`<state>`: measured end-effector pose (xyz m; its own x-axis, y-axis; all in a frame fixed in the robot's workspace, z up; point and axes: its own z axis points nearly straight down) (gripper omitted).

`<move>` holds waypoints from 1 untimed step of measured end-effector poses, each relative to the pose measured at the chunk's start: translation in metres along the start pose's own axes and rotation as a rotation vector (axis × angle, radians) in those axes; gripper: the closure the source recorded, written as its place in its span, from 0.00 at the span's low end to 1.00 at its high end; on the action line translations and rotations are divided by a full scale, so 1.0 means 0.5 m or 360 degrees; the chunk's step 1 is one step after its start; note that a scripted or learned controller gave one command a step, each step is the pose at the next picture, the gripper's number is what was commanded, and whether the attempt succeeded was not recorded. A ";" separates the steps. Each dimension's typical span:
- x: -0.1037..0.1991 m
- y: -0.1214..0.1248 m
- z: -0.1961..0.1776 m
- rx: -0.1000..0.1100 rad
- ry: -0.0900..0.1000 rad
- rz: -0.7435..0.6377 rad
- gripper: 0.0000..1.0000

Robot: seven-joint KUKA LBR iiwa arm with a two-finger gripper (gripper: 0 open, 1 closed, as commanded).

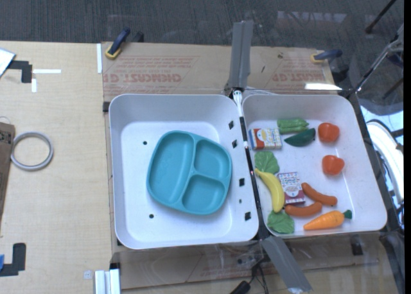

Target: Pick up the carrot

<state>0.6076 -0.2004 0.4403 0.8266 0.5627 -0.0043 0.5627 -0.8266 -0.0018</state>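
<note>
Still ahead: reaching the carrot (325,221).
My hand's state I cannot tell; next I probably descend at the right bin's (366,133) front corner.

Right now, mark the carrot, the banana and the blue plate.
carrot (325,221), camera view, middle of orange body
banana (273,190), camera view, mid-curve of peel
blue plate (168,169), camera view, floor of largest compartment

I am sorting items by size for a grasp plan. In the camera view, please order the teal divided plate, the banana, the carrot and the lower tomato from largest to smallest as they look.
1. teal divided plate
2. banana and carrot: they look alike in length, so I do not rank them
3. lower tomato
</note>
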 end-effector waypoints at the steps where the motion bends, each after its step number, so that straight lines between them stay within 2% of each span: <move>1: -0.024 -0.032 0.000 0.0002 0.0000 -0.0278 0.00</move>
<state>0.5887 -0.1939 0.4402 0.7161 0.6980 -0.0041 0.6979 -0.7161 -0.0037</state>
